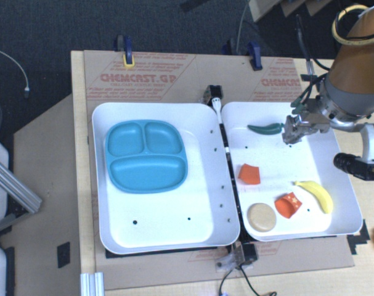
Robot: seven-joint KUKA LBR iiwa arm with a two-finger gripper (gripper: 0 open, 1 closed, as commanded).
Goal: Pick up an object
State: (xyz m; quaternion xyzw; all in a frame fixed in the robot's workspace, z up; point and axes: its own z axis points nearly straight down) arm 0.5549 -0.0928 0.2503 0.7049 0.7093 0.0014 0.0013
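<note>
From the camera view, the arm (353, 60) reaches in from the right and hangs its gripper (296, 130) over the upper part of the right bin (304, 165). Whether its fingers stand apart or together cannot be told at this size; nothing shows between them.

Just beside the gripper, toward the bins' shared edge, lies a dark green pepper-like piece (265, 128). Its long axis runs across the bin, nearly level, with its thin tip pointing away from the gripper and its thicker end nearest the gripper.

Below the gripper and further toward the shared edge sits an orange block (249, 174), well apart from the gripper.

Lower still, toward the near rim, a yellow banana (317, 195) lies on a slant, its long axis running from upper left to lower right, its curve bowing toward the bin's right wall. Just beside its left end rests a red crumpled piece (288, 205), and next to that a round tan disc (261, 217).

Far from the gripper, across the divide, the left bin (156, 227) bears a blue divided plate (146, 156) with three compartments. Both bins sit on a tabletop (82, 165) covered in brown board.
</note>
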